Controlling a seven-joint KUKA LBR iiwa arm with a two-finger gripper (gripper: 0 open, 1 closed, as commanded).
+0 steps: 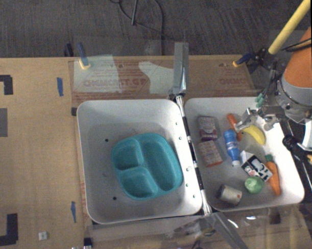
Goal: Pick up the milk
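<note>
The milk (256, 167) is a small carton with a black-and-white cow pattern, lying in the right bin (296, 193) toward its right side. My gripper (258, 123) hangs over the upper right part of that bin, directly above a yellow fruit (254, 135). Its fingers are spread apart with nothing between them. The milk lies below the gripper in the view, roughly a hand's width nearer the front edge, and apart from it.
Around the milk lie a blue bottle (231, 146), a green fruit (253, 185), an orange carrot (273, 176), a can (230, 194) and two snack packs (209, 140). The left bin (94, 123) holds a teal divided plate (145, 165).
</note>
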